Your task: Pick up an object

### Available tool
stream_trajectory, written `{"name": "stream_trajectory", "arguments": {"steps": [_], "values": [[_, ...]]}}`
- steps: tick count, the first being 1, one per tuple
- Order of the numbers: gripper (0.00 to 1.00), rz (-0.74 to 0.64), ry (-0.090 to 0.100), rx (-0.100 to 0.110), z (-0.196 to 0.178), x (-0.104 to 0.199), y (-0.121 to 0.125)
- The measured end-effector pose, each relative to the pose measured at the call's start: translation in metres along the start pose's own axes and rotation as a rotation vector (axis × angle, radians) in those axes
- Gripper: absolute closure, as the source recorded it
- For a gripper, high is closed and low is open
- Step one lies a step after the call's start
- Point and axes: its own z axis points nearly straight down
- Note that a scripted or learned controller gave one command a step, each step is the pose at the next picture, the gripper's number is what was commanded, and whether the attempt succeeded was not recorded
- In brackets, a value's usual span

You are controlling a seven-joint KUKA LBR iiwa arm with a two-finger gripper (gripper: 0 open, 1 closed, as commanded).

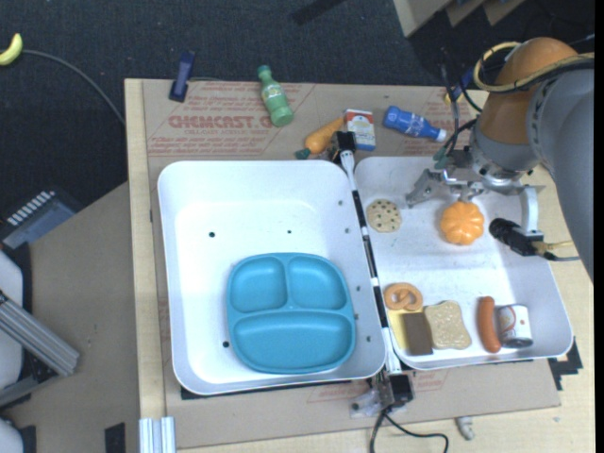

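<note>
Food crowds the near edge of the right bin (557, 333): sausage (487, 324), bread (447, 325), pretzel (404, 297). Farther back, the orange pumpkin (461, 224) lies just below the end effector (451, 189), which may nudge it so it rolls away. Whether its grip is wide or narrow I cannot tell; the arm covers the bin's far corner.

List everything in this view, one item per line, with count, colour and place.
Bins: 2, white, side by side on the bench.
Divided plate: 1, blue, left bin.
Cookie: 1, tan, right bin.
Pumpkin: 1, orange, right bin.
Pretzel: 1, brown, right bin.
Bread slice: 1, tan, right bin.
Hot dog: 1, red, right bin.
Green bottle: 1, behind bins.
Blue bottle: 1, behind bins.
Gripper: 1, grey, above the pumpkin.
</note>
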Motion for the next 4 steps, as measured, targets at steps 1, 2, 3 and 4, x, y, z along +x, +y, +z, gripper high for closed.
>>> {"name": "stream_trajectory", "arguments": {"steps": [1,2,3,4], "values": [[0.0,0.003,0.0,0.006,-0.003,-0.01,-0.059],[0.0,0.003,0.0,0.007,0.001,-0.017,-0.103],[1.0,0.003,0.0,0.004,-0.009,-0.016,-0.102],[1.0,0.001,0.0,0.002,-0.11,0.045,-0.119]]}}
